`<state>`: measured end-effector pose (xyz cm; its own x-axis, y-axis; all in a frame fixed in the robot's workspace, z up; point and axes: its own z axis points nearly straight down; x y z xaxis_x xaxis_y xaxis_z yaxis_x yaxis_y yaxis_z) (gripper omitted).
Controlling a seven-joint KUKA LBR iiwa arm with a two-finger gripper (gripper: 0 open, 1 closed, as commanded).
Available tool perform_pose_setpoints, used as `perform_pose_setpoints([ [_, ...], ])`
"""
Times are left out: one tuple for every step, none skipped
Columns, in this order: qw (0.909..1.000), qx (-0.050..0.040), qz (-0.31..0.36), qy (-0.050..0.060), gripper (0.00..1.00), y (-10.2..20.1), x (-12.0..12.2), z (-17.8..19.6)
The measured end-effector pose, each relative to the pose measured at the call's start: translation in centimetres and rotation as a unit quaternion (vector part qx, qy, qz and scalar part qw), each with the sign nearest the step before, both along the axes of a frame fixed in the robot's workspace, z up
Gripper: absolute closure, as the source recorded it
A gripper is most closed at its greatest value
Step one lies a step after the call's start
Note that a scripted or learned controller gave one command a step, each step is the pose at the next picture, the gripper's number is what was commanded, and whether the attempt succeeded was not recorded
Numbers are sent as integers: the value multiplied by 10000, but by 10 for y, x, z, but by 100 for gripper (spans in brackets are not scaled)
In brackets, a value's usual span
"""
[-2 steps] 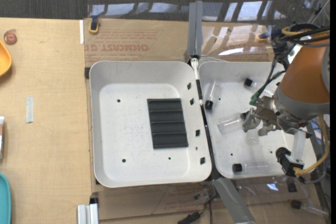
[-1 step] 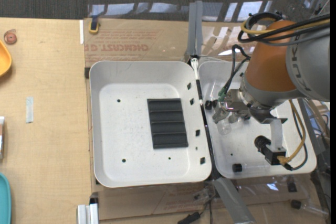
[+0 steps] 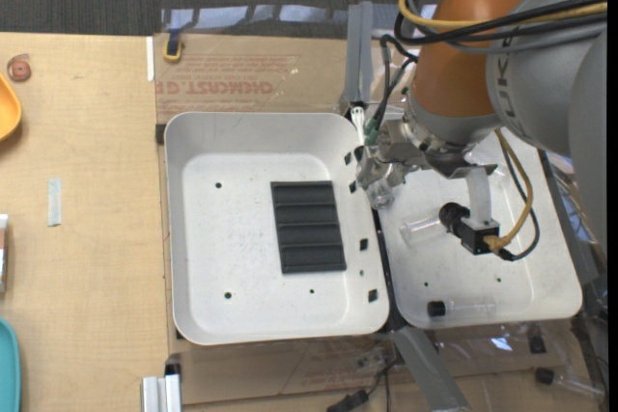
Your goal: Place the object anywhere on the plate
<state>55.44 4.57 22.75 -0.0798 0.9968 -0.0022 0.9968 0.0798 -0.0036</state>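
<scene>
Finding: the black ribbed slab [image 3: 307,227], judged to be the plate, lies flat in the middle of the left bin [image 3: 193,135] with nothing on it. No object is confirmed on it, so the placing is not yet done.

Two candidate objects lie in the right bin [image 3: 541,285]: a clear piece [image 3: 420,229] just right of the pincer, and a small dark piece [image 3: 436,309] near the front rim. You cannot tell from here which one is meant.

The pincer [image 3: 379,183] hangs over the wall between the two bins, near the slab's right edge. Its state cannot be told: the wrist and cables hide it, and something pale under it is too blurred to name.

Recommendation: confirm that you have a load before you travel. Clear the wall with height to spare, centre over the slab, lower until the load rests on the ribs, then release.
</scene>
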Motion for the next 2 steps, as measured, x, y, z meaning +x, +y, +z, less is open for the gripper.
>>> perform_pose_setpoints([
  [9970,4,777,6,100,55,-51,16],
  [9904,2,1385,9,100,125,-73,14],
])
